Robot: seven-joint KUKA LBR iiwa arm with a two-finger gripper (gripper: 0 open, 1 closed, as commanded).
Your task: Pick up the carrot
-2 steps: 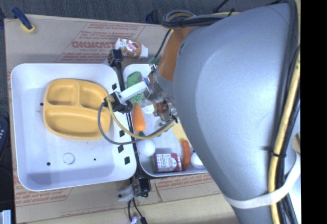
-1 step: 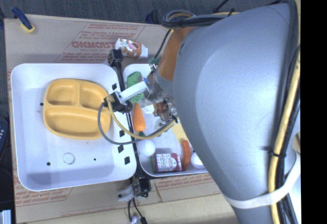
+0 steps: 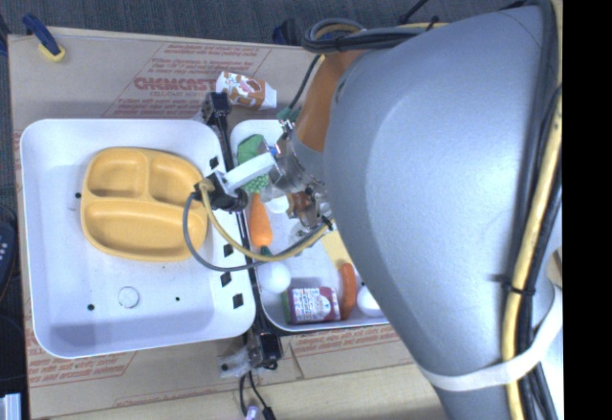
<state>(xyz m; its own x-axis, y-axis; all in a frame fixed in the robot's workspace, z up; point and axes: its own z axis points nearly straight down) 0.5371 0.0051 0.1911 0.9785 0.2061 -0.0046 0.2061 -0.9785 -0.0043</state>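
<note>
The carrot (image 3: 259, 222) is a short orange piece near the left wall of the right bin (image 3: 277, 318). It points roughly up and down in the view. My gripper (image 3: 295, 196) hangs just to the right of the carrot and slightly above it, below the orange wrist band (image 3: 320, 112). The grey arm (image 3: 440, 188) covers most of the right bin. From this angle the carrot appears beside the gripper, not clearly in it.
A yellow divided plate (image 3: 143, 203) lies in the left bin (image 3: 57, 313). The right bin also holds a green item (image 3: 252, 148), a white egg (image 3: 275, 276), a red-labelled bottle (image 3: 311, 303) and an orange sausage-like piece (image 3: 349, 286). A yellow cable (image 3: 215, 251) loops across the divider.
</note>
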